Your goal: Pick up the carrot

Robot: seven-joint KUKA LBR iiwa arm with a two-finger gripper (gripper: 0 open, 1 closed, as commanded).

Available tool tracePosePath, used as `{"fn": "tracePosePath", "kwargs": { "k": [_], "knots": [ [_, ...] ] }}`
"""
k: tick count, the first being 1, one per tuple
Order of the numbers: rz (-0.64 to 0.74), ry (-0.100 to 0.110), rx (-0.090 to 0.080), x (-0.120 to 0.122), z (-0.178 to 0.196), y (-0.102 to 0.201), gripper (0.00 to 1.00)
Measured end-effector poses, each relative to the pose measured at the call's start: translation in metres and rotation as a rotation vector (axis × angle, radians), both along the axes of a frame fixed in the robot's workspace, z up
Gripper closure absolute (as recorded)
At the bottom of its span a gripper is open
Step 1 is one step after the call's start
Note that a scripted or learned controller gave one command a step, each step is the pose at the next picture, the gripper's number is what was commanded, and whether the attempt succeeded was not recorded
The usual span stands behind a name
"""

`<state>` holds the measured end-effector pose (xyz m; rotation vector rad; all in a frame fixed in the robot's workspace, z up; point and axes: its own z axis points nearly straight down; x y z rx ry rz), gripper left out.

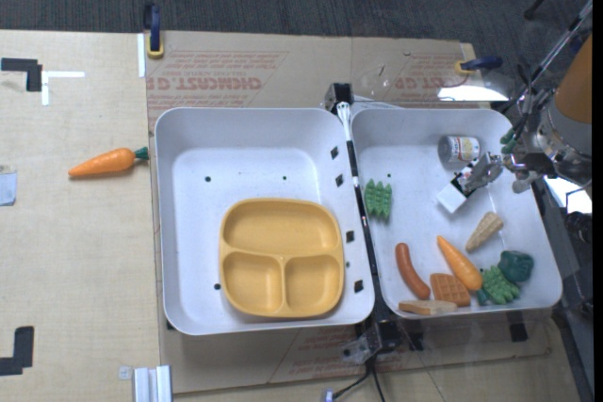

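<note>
I am holding my tool (pixel 479 172) over the upper right of the right bin (pixel 415 132), beside a small can (pixel 460 148); I cannot tell its state. The carrot (pixel 459 263) is lying lower right in that bin, between a sausage (pixel 411 270) and broccoli (pixel 507 276), touching a waffle (pixel 450 288).

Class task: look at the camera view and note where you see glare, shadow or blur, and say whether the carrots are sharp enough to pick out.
Camera view: even light and soft shadows inside the white bins; bright glare patch on the bench near the blue clamp; the gripper looks blurred and cluttered; the bin carrot and the carrot on the bench are both clear.
</note>
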<state>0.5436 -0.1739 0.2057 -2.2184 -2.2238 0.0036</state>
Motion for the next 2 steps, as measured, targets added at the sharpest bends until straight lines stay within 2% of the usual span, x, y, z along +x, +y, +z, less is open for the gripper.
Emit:
{"fn": "tracePosePath", "kwargs": {
  "k": [1, 2],
  "knots": [
    [0.099, -0.003, 0.001, -0.0275, -0.1141, 0.0153, 0.0],
    [0.094, -0.005, 0.0, -0.0259, -0.105, 0.0147, 1.0]
  ]
}}
